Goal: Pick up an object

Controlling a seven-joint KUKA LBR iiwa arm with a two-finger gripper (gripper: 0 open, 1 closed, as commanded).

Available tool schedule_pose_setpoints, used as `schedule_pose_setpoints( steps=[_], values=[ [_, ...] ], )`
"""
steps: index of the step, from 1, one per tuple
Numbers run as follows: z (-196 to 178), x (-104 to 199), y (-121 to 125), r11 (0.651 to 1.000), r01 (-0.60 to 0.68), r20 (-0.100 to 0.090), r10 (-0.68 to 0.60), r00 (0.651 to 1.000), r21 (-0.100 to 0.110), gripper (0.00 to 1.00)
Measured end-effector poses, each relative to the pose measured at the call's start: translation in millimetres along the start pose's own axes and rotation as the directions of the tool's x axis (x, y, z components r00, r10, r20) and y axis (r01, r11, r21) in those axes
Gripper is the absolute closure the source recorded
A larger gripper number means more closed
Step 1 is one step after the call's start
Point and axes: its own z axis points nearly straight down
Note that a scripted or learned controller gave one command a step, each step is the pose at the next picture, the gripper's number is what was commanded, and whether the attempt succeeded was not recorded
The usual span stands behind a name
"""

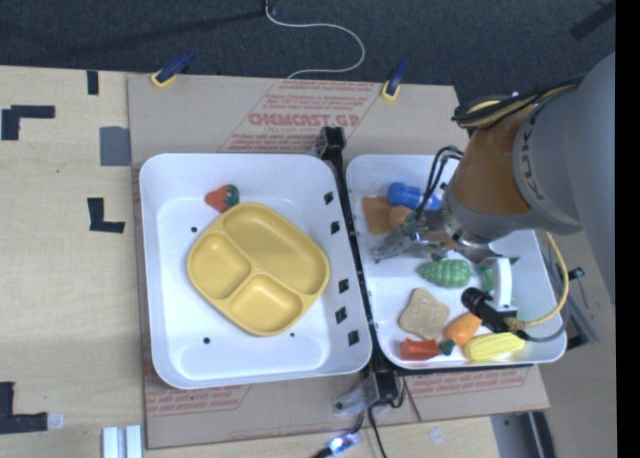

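Bench (60, 246) | two bins | one yellow tray (258, 268) | hand (398, 243) grip unclear

We see a cardboard sheet (300, 116) under two bins, clamps (172, 69) at its corners, and a white cable (320, 31).

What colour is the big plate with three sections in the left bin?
Yellow. The sectioned plate shows plainly in the camera view.

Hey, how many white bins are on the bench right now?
2. The left bin holds a yellow divided plate and a small red toy. The right bin sits beside it, holding the toy food under the arm.
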Motion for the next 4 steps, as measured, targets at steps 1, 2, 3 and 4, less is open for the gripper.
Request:
schedule_pose_setpoints(
  steps=[1,2,3,4],
  values=[
    [1.7,2.6,-12.2,0.999,-0.004,-0.012,0.004,1.0,0.044,1.0],
    [-40.2,1.5,-11.5,0.999,-0.005,-0.013,0.006,1.0,0.041,1.0],
    [-102.0,0.7,-13.2,0.999,-0.005,-0.012,0.005,1.0,0.038,1.0],
    [-129.8,0.9,-11.4,0.999,-0.005,-0.013,0.005,1.0,0.04,1.0]
  ],
)
